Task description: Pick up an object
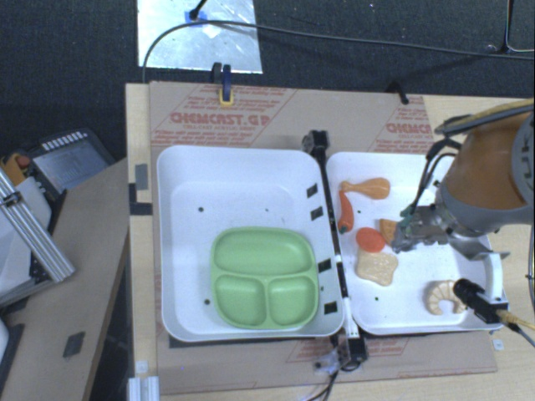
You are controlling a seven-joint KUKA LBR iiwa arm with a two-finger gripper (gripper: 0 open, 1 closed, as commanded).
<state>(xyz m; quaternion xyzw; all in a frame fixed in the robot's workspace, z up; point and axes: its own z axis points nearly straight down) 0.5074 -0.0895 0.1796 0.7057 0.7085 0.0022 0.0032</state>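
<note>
The left bin [180,190] holds a green divided plate [263,276], lying toward its 5 o'clock corner; nothing there is being worked on. Across the black clips on the shared wall, the right bin [401,312] carries the candidates for picking. At its 11 o'clock end lies an orange drumstick-shaped toy [368,188], and just beside it at 7 o'clock a slim orange carrot-like piece [344,213]. Below these, near the bin's centre-left, sits a round red piece [370,240], with a pale beige biscuit-like piece [377,266] touching or nearly touching it at 6 o'clock. A small tan block [387,228] lies at 2 o'clock of the red piece, right against the gripper [405,234]. Toward 5 o'clock in the bin a curled cream shrimp-like toy [440,297] rests close to the front wall.

The gripper hangs low over the bin's middle, its dark tip at the tan block and red piece. How wide the claw stands, and whether it grips anything, I cannot tell; the wrist body hides it.

As a judgement, the arm is at the reach or grasp stage: every object appears to lie on the bin floor, so securing and lifting one remain.
</note>
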